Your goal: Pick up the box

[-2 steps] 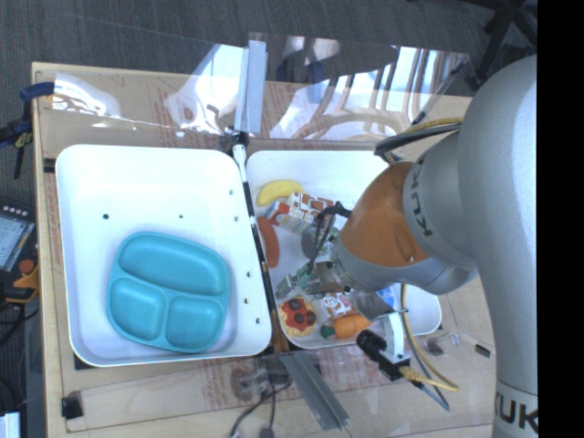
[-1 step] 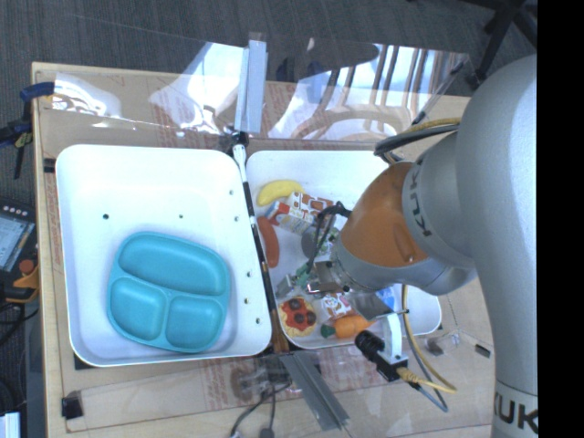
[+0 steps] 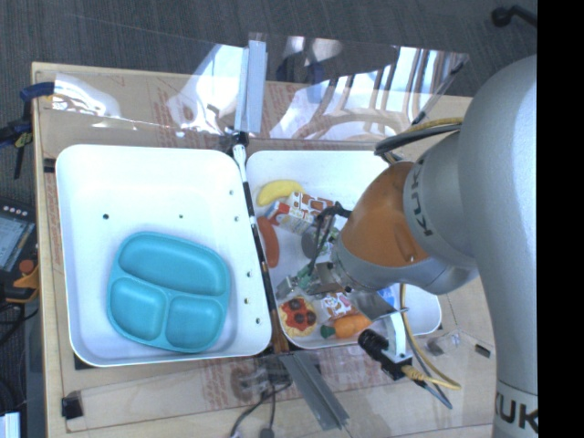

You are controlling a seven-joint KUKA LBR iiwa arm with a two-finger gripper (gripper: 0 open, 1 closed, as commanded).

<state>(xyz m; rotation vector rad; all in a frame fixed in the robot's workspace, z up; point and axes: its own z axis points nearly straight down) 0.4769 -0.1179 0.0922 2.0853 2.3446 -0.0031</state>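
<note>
A large grey robot arm (image 3: 497, 199) with an orange band is reaching in from the right and covering much of the right white bin (image 3: 274, 167). The left white bin (image 3: 82, 245) is holding a blue three-compartment tray (image 3: 169, 290) toward its near side. The right bin is holding a cluster of small toy foods. The gripper (image 3: 319, 245) is hanging low over the middle of that clutter; whether it is gripping anything cannot be told from here. The box (image 3: 299, 210), small, white with red and orange print, is lying just beyond the gripper, beside a yellow banana (image 3: 278, 191) at the bin's far left. A red sausage-like piece (image 3: 268, 240) is lying along the left wall. Near the front edge, a pizza slice (image 3: 297, 314) and an orange carrot (image 3: 347, 326) are sitting close together.
</note>
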